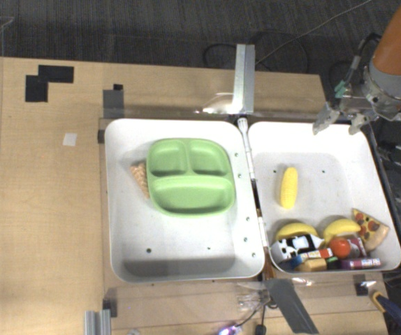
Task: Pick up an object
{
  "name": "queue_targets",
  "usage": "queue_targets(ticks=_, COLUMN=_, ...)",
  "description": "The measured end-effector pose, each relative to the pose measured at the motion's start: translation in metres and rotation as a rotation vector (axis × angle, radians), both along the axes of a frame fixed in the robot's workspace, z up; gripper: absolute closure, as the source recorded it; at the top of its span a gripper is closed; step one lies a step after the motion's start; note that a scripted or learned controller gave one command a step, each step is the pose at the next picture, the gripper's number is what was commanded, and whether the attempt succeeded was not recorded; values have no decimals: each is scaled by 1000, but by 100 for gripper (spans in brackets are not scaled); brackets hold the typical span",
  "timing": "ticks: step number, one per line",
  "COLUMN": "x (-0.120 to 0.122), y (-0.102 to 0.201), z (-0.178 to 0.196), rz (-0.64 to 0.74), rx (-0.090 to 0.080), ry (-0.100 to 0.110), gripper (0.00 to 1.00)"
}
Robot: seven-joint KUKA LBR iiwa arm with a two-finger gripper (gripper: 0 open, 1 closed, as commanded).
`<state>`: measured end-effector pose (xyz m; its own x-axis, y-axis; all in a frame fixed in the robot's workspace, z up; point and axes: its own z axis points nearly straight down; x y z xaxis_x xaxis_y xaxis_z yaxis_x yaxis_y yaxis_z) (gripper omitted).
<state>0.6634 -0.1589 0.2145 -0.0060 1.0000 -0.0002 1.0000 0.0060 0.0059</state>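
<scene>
Over the right bin's far corner: gripper (340, 121) — fingers spread apart, nothing between them.
Right bin (326, 152): corn cob (288, 187) lies alone mid-floor; bananas, pizza slice and small toys crowd the near edge.
Left bin (127, 243): green tray (190, 176).
Progress: nothing picked up yet — descent, grasp and lift remain.

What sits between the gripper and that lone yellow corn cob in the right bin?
Nothing visible. The gripper hangs over the right white bin's far right corner; bare floor separates it from the yellow corn cob, which lies apart from the toy pile.
</scene>
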Motion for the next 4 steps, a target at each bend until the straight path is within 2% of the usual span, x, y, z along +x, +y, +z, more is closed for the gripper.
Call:
queue_targets(ticks=1, x=-17, y=64, z=-84, rz=142, rx=-1, ry=0, gripper=0)
queue_targets(ticks=2, x=-53, y=55, z=-124, rz=274, rx=-4, ry=-10, gripper=0)
queue_targets(ticks=3, x=-50, y=57, z=-110, rz=273, rx=-1, ry=-17, gripper=100)
queue_targets(ticks=4, x=-4, y=108, z=-27, rz=198, rx=-1, ry=-2, gripper=100)
